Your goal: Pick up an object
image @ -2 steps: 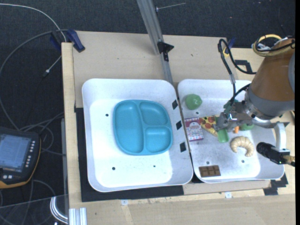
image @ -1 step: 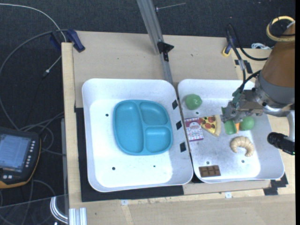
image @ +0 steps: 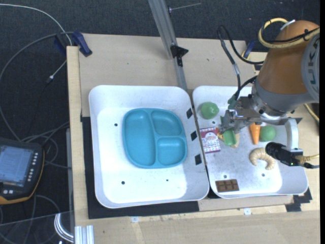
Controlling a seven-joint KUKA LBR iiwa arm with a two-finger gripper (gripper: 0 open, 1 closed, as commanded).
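Nearest you, at the right bin's [image: 299, 184] 6 o'clock edge, lies a brown chocolate bar [image: 227, 186]. From it, at 1 o'clock, a tan croissant [image: 262, 156] rests on the bin floor. Your gripper [image: 229, 127] sits over the bin's left half, with a green pear-like fruit [image: 230, 139] right under its tip; you cannot tell from this slant whether the jaws are spread or pinching it, nor whether they touch it. A small red-and-white packet [image: 210, 140] lies just beside that fruit at its 9 o'clock. A round green fruit [image: 208, 110] sits at the gripper's 11 o'clock. An orange carrot [image: 255, 132] and another green piece [image: 268, 133] lie at its 3 o'clock. Over in the left bin [image: 101, 136], you have a blue divided plate [image: 154, 138].
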